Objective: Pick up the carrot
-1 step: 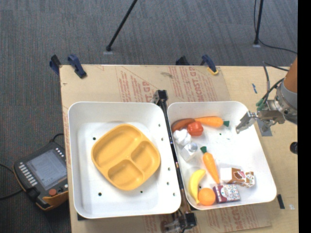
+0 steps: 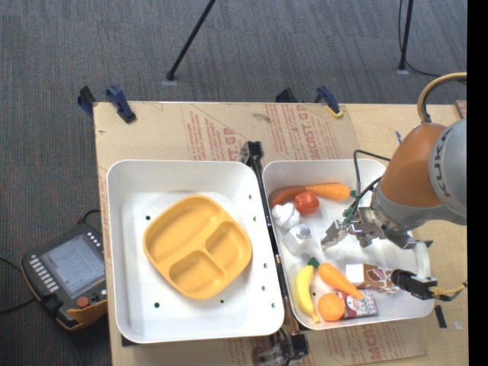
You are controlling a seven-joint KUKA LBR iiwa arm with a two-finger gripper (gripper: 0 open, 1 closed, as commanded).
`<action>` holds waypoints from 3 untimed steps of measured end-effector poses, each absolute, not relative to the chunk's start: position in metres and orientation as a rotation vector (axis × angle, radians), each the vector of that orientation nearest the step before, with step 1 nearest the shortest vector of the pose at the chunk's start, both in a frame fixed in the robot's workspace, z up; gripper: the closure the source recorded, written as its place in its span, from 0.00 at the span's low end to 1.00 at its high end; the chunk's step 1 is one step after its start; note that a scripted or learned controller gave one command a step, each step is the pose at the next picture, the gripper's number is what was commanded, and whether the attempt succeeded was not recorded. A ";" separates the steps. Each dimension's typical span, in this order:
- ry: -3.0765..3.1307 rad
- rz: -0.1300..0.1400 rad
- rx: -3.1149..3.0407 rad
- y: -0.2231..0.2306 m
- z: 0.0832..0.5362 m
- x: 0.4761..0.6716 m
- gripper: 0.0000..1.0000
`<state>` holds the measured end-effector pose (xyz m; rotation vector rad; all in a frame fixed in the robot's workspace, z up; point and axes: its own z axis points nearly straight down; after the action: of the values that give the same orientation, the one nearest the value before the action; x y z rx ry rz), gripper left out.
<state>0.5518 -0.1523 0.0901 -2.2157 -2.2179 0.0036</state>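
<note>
the grey arm with the orange band reaches in from the right over the right-hand shallow white bin (image 2: 347, 166), its two-finger gripper (image 2: 335, 233) hanging above the bin's middle; whether the fingers are apart or together cannot be told from this angle, and nothing shows between them. the orange toy carrot with a green top (image 2: 337, 278) lies on a slant in the bin's lower half, just below the gripper and apart from it, beside a yellow toy banana (image 2: 304, 290) and touching a round orange fruit (image 2: 331, 307). a second orange carrot (image 2: 331, 191) lies along the far side of the bin, next to a red tomato (image 2: 306, 201) and a white crumpled object (image 2: 286, 216). in the left white bin (image 2: 122, 204) rests a yellow plastic plate with three compartments (image 2: 197, 245). a grey handheld control pendant (image 2: 67, 275) sits on the carpet to the left of the bench.
</note>
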 end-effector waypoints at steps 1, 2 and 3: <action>-2.233 -0.013 -2.225 -0.086 0.089 0.488 0.00; -2.223 -0.008 -2.227 -0.087 0.098 0.487 1.00; -2.221 -0.001 -2.220 -0.056 0.203 0.476 1.00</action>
<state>0.4763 -0.0558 0.2028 -2.2198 -2.2213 -0.0005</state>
